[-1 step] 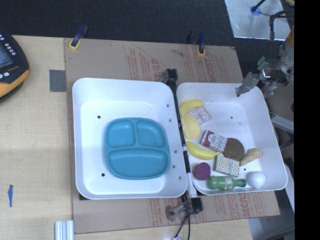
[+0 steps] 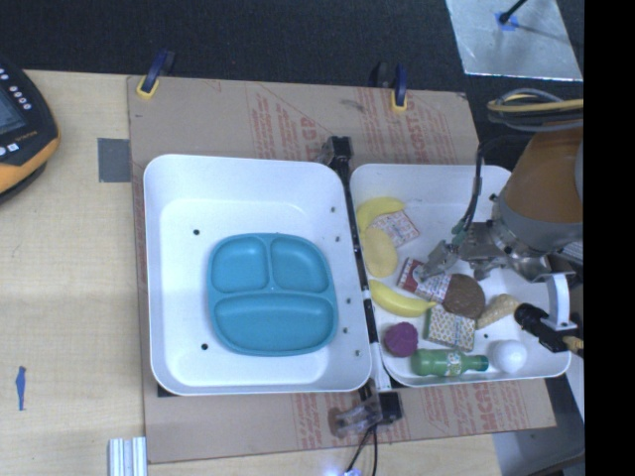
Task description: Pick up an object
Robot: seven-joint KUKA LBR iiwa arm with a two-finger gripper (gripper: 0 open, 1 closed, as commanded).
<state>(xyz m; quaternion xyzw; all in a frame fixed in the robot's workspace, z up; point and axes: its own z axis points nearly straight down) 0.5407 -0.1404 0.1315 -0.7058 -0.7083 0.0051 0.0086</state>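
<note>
Left bin (image 2: pixel 174 266): white plastic, smooth, a soft sheen on the floor.
Divided plate (image 2: pixel 271 293): blue plastic, smooth and matt.
Right bin (image 2: pixel 437 178): same smooth white plastic.
Banana (image 2: pixel 397 298): yellow, smooth, plastic-looking and faintly glossy.
Green bottle (image 2: pixel 448 364): glossy plastic, catching light.
White ball (image 2: pixel 508 356): smooth, bright, shiny.
Purple piece (image 2: pixel 401 339): matt, dull.
Brown round piece (image 2: pixel 463 295): matt, slightly rough-looking.
Sheet under the bins (image 2: pixel 298 127): brown cardboard, matt, with faded red print.
Bench (image 2: pixel 60 296): pale wood-look surface, smooth and matt.
Gripper (image 2: pixel 451 251): grey metal, dull finish.
</note>
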